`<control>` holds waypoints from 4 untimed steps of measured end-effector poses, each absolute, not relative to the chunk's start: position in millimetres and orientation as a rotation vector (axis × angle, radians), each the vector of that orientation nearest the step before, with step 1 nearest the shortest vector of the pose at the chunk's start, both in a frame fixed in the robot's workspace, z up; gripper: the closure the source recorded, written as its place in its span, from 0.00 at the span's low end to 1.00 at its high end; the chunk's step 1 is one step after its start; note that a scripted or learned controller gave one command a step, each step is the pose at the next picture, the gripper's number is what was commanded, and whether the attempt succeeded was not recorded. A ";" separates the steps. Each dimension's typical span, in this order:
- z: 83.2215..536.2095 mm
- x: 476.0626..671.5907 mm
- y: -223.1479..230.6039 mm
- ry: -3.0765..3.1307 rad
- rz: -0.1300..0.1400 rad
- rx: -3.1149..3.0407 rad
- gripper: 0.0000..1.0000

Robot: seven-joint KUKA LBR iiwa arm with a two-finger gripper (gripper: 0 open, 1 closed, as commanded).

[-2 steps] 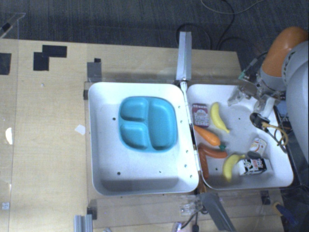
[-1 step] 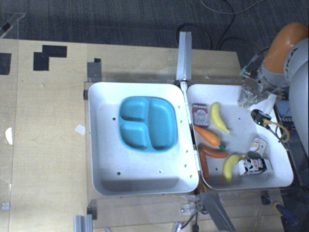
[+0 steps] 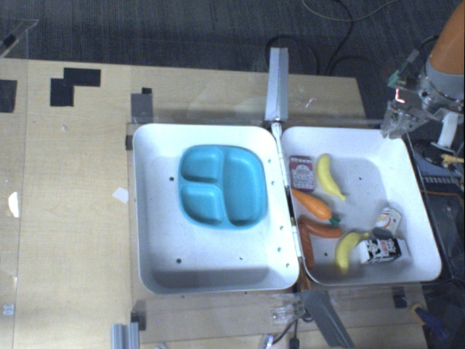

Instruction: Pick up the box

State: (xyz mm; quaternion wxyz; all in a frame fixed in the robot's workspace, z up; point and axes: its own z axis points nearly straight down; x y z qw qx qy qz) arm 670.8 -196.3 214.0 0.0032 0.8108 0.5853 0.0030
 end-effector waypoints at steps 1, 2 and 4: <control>146.8 670.9 -191.0 2.197 0.007 2.238 1.00; 222.8 671.0 -198.8 2.226 0.008 2.205 1.00; 237.3 546.6 -164.4 2.602 0.005 1.749 1.00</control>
